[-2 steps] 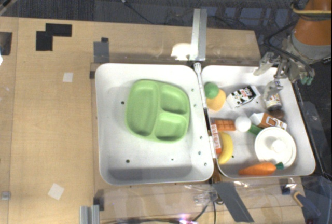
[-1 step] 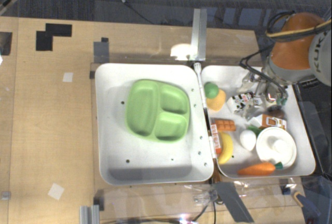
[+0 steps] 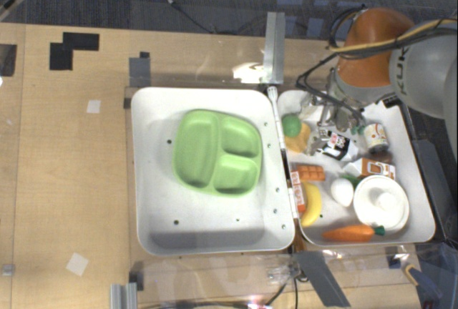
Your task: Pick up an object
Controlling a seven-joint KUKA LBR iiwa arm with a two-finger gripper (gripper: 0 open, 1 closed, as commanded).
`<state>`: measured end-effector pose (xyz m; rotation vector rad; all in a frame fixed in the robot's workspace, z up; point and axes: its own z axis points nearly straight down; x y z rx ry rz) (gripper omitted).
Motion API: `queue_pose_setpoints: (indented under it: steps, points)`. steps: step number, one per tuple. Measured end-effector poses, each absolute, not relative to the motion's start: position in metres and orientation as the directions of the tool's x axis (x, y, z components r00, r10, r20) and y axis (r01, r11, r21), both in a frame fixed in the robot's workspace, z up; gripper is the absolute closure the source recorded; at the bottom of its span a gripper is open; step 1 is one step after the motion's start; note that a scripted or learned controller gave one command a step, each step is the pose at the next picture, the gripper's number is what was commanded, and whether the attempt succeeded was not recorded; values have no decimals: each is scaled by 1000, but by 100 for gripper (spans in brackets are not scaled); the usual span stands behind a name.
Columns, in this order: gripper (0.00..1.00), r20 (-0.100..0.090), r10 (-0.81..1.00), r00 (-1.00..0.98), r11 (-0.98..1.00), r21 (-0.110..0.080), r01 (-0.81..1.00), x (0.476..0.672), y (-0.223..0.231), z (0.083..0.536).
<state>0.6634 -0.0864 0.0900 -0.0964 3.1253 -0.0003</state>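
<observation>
The right bin holds a crowd of small objects. The gripper hangs over its far half, above a small black-and-white packet lying there; whether it touches the packet cannot be told, and how the gripper is set cannot be made out from this height. Nothing can be seen held by it. Left of the packet, by the bin's left wall, sits a green ball with a pale yellow piece just beside it. Right of the gripper stands a small can. Nearer, an orange waffle-like block lies at the left wall, with a banana just nearer still. A white egg rests between the banana and a white bowl, and a small red-and-white carton lies just beyond the bowl. A carrot lies along the near wall.

The arm enters from the right, its orange band above the far right corner of the bin. The left bin holds a green divided plate, roughly at its middle.
</observation>
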Motion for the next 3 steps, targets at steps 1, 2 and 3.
queue_pose_setpoints:
  steps: [1,2,3]
  points:
    - [0,-13,-28,-1000,1000,-1,-28,632,-109,89]
    - [0,-16,-38,-999,999,-3,-38,555,-133,92]
    - [0,-22,-109,-994,994,-6,-109,547,-86,92]
